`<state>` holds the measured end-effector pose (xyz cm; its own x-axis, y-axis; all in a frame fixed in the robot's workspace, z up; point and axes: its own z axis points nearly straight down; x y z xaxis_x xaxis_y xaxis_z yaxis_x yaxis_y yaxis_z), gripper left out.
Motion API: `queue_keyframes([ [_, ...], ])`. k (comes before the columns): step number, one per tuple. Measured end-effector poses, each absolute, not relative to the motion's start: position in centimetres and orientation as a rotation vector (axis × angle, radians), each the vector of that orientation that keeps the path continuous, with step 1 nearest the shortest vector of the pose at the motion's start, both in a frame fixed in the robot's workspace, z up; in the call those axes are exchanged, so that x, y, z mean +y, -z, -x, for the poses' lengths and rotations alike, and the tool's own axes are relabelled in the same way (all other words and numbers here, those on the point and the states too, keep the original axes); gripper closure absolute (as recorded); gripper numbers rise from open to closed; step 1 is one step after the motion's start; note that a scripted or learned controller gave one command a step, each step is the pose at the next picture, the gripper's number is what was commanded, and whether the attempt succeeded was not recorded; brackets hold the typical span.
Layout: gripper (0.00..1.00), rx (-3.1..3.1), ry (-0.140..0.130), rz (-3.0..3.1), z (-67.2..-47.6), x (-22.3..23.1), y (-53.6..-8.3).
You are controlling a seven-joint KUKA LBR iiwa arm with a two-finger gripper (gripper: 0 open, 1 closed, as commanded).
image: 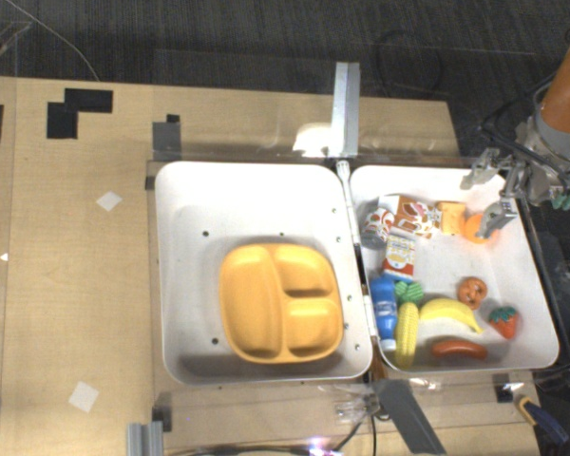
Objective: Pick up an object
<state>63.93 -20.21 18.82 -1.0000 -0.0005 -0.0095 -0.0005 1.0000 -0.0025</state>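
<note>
The grey arm's two-finger gripper (pixel 491 196) hangs over the far right corner of the right shallow white bin (pixel 541 350). Its jaws are spread apart, and nothing is between them. A small orange object (pixel 472 226) lies just beside the jaws. In the same bin lie a yellow plastic banana (pixel 450 313), a yellow corn cob (pixel 408 332), a red strawberry toy (pixel 503 321) and a blue bottle (pixel 384 302). The left white bin (pixel 185 217) on the desk holds a yellow divided plastic plate (pixel 280 300).
</note>
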Motion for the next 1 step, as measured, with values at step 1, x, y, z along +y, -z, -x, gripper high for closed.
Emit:
queue_keyframes([
  [1,0.00,3.103,0.001,-0.411,-60.59,-18.78,-8.90],
])
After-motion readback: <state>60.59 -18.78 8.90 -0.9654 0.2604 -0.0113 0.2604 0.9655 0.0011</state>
